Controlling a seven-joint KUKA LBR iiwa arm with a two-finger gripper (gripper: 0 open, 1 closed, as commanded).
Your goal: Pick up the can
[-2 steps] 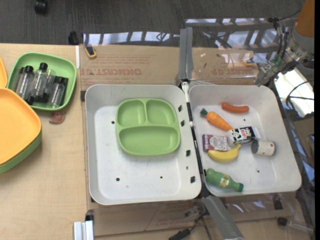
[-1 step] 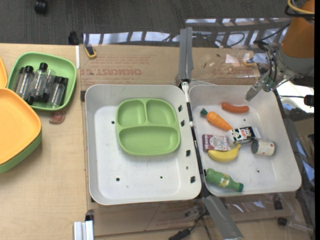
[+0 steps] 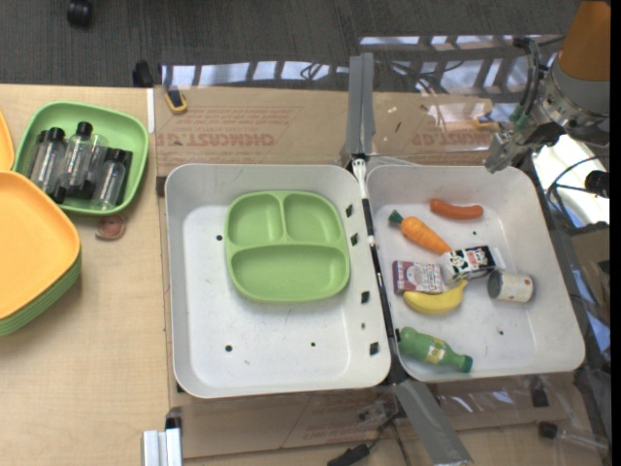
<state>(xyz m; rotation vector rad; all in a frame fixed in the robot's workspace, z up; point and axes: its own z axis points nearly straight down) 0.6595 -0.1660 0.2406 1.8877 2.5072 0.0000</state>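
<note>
The can (image 3: pixel 511 286) is small and pale, with a dark open end facing left. It lies on its side in the right bin (image 3: pixel 553 260), toward that bin's right wall. My gripper (image 3: pixel 503 153) hangs over the right bin's far edge, well behind the can and apart from it. The grey arm with its orange band (image 3: pixel 587 37) comes in from the upper right. Nothing shows in the gripper.
Around the can lie a black-and-white carton (image 3: pixel 472 260), a purple box (image 3: pixel 419 277), a banana (image 3: pixel 436 300), a carrot (image 3: pixel 425 233), a sausage (image 3: pixel 456 210) and a green bottle (image 3: pixel 435 349). A green divided plate (image 3: pixel 287 246) sits in the left bin (image 3: pixel 194 338).
</note>
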